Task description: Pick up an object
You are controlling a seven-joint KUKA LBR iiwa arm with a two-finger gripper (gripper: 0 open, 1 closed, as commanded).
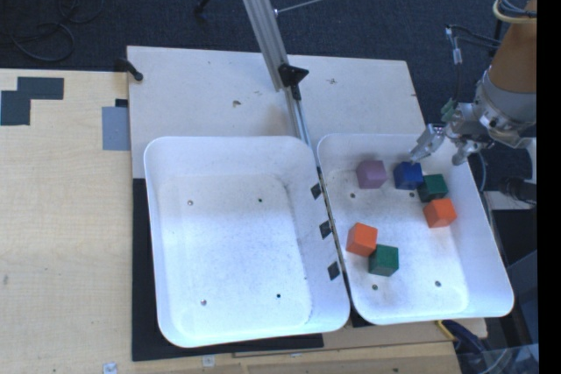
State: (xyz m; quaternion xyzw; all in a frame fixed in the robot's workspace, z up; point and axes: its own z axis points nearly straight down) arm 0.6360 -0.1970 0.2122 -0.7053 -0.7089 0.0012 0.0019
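Six small blocks lying in the right bin (491, 293), all toward its upper half: purple block (371, 173) at about eleven o'clock, blue block (408, 176) just beside it at three o'clock, dark green block (433, 187) touching the blue one, orange block (440, 212) below that, a second orange block (361, 238) and second green block (383, 259) touching near the centre. Gripper (443, 146) poised at the bin's one o'clock rim, near the blue block, fingers spread apart, nothing between them.

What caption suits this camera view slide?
Gripper above the right bin near a blue block, among purple, green and orange blocks.
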